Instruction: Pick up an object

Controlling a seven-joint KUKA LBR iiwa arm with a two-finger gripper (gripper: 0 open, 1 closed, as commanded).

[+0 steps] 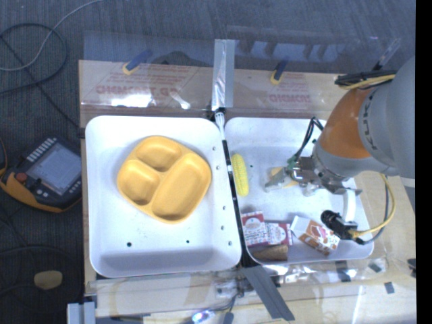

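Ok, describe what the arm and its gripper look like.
The arm is thick and rounded, grey, with a wide orange band above the wrist. Black and yellow cables loop beside it. The gripper is small, metallic grey, with dark fittings, at the arm's end.

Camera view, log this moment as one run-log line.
arm: over right bin | gripper: low near corn cob, grasp unclear | packets: front of right bin | yellow tray: left bin
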